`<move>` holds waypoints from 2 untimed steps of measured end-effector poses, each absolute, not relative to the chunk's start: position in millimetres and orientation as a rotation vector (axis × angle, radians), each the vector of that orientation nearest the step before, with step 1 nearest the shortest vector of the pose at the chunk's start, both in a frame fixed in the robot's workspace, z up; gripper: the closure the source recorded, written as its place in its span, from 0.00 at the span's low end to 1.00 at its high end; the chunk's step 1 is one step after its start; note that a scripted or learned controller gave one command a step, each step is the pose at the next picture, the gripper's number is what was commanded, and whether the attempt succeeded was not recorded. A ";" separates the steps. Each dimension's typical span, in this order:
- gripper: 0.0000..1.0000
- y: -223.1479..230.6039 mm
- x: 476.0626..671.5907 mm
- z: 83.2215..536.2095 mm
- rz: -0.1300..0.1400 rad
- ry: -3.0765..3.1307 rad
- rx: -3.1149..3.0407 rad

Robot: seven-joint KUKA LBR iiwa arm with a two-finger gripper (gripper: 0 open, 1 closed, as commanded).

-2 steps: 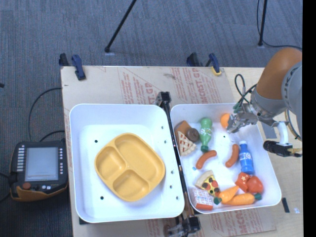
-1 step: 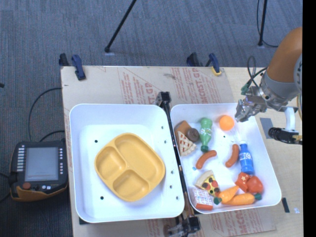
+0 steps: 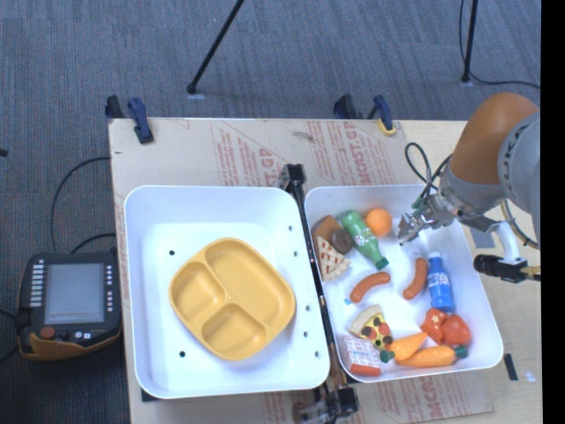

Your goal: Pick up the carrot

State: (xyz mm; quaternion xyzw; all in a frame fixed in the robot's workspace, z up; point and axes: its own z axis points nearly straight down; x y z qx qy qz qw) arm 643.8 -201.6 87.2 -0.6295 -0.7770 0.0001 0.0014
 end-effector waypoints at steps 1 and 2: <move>1.00 -157.7 642.5 87.1 0.002 -2.235 -2.202; 1.00 -113.3 584.4 87.0 0.001 -2.302 -2.133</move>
